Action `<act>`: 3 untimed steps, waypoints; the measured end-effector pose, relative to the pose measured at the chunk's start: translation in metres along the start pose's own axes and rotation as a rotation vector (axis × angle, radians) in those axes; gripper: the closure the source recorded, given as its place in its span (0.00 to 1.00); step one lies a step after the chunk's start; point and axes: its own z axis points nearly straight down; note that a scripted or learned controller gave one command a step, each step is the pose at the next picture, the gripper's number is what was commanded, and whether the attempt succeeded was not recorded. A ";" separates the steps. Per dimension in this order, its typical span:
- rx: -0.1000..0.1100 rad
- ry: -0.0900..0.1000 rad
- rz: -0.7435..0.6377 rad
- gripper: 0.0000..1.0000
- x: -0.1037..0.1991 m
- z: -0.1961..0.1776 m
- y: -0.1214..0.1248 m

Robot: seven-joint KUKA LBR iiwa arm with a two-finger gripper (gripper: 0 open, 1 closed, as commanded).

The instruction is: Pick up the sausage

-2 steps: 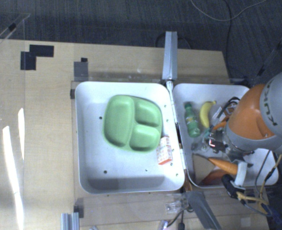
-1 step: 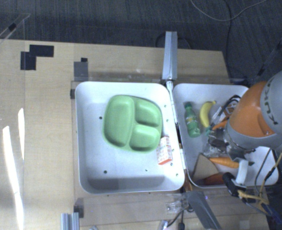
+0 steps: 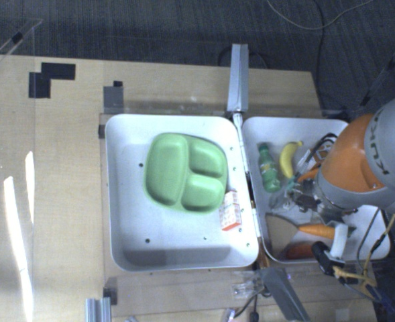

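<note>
— Two bins, yes? What can't you make out?

— Plenty. The arm (image 3: 358,163) reaches in from the right and covers much of the right bin (image 3: 284,121), so whatever lies under its orange band is hidden. The gripper (image 3: 292,198) hangs low over the middle of that bin among dark, tangled shapes, and I cannot tell whether it is clenched or released. Nothing visibly sits in it.

— And the sausage?

— One sausage (image 3: 296,251), dark red, lying against the bin's near wall, on the camera's side of the gripper and apart from it. Its right end is cut off by a black and white part of the arm.

— What lies between them?

— One carrot (image 3: 316,231), orange, just beyond the sausage and nearer the gripper, its thick end hidden under the arm.

— On the gripper's far side?

— One green bottle (image 3: 269,169) to its far left, and one banana (image 3: 288,158) just beside that, nearly straight beyond the gripper. A small clutter right at the gripper is too blurred to name.

— The other bin?

— The left bin (image 3: 123,180), well to the gripper's left, holds one green plate (image 3: 186,171) with three compartments, and one small white and red packet (image 3: 231,215) touching the plate's near right corner, its print unreadable.
</note>
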 end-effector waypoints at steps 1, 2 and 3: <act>0.004 -0.002 0.027 0.00 -0.001 0.012 0.114; 0.022 -0.001 0.114 0.00 -0.034 0.015 0.175; 0.008 -0.001 0.038 0.00 0.043 0.012 0.129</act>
